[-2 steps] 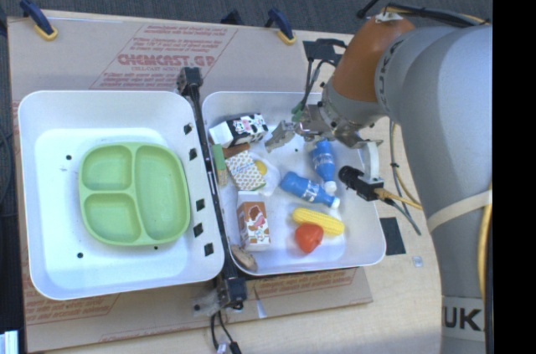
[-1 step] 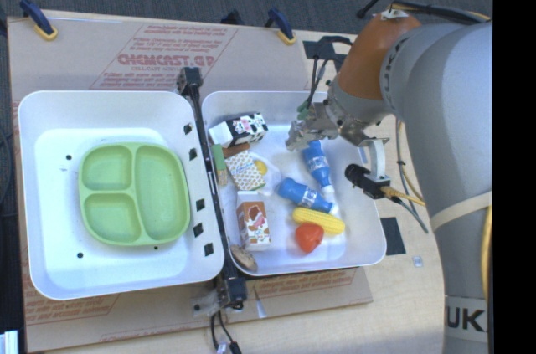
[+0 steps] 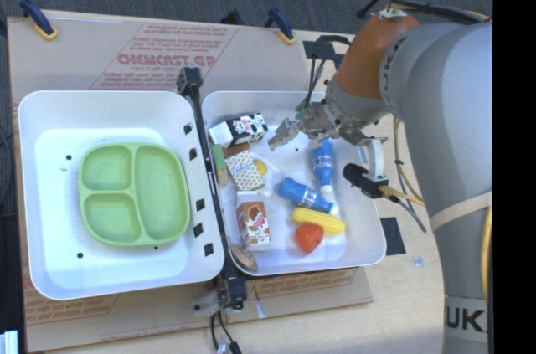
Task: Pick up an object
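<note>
Cardboard-covered bench (image 3: 126, 68), two white bins (image 3: 33, 202), grey carpet beyond, end effector (image 3: 289, 132) grip state unclear

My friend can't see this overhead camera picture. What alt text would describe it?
A grey robot arm with an orange band reaches from the right, its gripper over the right white bin, which holds small toys including two blue bottles, a yellow corn cob and a red tomato. The left white bin holds a green divided plate.

Glossy white plastic bins (image 3: 33, 202); matt green plastic plate (image 3: 134, 193); brown cardboard (image 3: 167, 55).
</note>
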{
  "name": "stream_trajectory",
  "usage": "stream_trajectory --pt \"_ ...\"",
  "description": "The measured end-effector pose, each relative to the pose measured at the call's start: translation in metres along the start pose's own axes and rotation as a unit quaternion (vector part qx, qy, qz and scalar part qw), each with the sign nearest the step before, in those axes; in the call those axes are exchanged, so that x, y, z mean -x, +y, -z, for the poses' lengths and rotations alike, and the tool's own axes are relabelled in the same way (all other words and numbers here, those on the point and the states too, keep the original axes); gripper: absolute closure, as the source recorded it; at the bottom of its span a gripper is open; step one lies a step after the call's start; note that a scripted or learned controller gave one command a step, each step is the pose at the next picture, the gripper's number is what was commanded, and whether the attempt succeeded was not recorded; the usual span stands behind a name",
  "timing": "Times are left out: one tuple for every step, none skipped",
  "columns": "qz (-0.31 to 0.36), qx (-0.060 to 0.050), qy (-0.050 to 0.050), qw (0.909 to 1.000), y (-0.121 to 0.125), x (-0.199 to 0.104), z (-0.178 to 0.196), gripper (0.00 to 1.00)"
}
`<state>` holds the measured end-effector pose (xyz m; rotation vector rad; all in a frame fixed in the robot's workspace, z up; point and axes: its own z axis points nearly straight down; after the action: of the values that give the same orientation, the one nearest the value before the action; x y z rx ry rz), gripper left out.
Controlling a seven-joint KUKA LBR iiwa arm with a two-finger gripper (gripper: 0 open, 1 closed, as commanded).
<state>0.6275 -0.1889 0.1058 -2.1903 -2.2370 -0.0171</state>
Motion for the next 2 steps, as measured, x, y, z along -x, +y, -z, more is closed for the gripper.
stream_trajectory --pt "-0.002 0.005 0.001 1.0000 -0.004 0.003 -0.005 0.00" --pt "-0.007 0.000 -0.007 1.0000 0.028 0.021 -0.013 0.00"
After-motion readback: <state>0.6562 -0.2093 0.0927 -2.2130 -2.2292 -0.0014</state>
